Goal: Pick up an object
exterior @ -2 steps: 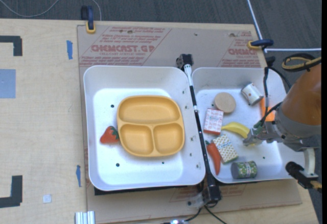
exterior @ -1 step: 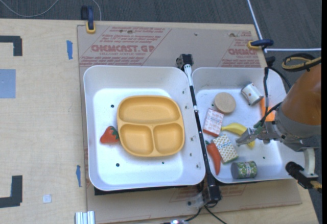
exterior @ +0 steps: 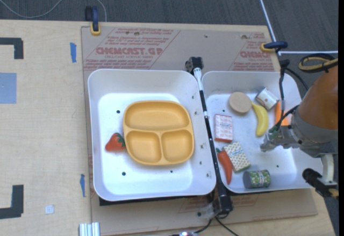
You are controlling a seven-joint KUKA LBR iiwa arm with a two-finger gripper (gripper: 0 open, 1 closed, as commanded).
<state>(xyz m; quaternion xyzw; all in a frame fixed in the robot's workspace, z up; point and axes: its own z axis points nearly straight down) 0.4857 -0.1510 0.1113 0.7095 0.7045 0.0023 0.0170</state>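
The right bin (exterior: 287,178) holds a yellow banana (exterior: 260,118), a tan round cookie (exterior: 239,102), a red-and-white packet (exterior: 223,127), a patterned green-and-white square (exterior: 236,156), a red chili pepper (exterior: 225,166), a green can (exterior: 257,178), a small silver-white piece (exterior: 266,97) and an orange carrot (exterior: 278,113). My gripper (exterior: 271,138) hangs low over the right side of this bin, just right of the banana's lower end. Nothing shows between its fingers.
The left bin (exterior: 102,122) holds a yellow three-compartment plate (exterior: 158,131) with a red strawberry (exterior: 114,143) at its left side. The arm's orange band (exterior: 325,101) covers the right bin's right edge. Cardboard lies under both bins.
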